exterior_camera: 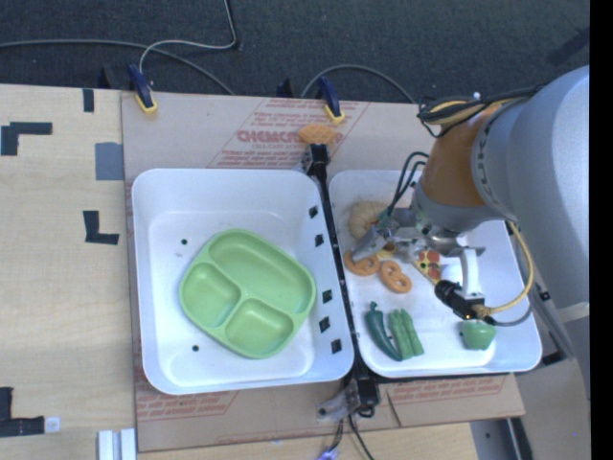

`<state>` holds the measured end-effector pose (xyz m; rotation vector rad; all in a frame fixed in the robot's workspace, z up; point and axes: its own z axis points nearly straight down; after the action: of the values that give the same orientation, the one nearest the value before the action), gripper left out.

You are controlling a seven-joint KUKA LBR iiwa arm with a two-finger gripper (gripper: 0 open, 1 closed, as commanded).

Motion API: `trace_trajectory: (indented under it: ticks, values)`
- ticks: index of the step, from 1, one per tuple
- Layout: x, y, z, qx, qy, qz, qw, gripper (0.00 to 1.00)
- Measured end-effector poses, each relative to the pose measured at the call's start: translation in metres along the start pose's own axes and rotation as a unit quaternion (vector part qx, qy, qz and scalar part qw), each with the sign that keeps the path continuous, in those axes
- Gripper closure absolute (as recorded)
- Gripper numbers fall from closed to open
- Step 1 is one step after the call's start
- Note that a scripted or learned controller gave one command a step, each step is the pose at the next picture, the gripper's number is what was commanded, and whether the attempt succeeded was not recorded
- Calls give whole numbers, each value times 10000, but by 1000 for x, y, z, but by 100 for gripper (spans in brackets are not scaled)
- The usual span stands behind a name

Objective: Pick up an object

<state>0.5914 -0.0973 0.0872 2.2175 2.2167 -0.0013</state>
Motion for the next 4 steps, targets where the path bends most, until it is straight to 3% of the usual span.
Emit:
trace_trajectory:
  ticks: [2, 3, 4]
  values:
    - [-10, -44, 0, -11, 14, -8, 10000, 0]
    - [-7, -93, 0, -12, 17, -5, 10000, 0]
    - [-11, -13, 1, -10, 15, -11, 10000, 0]
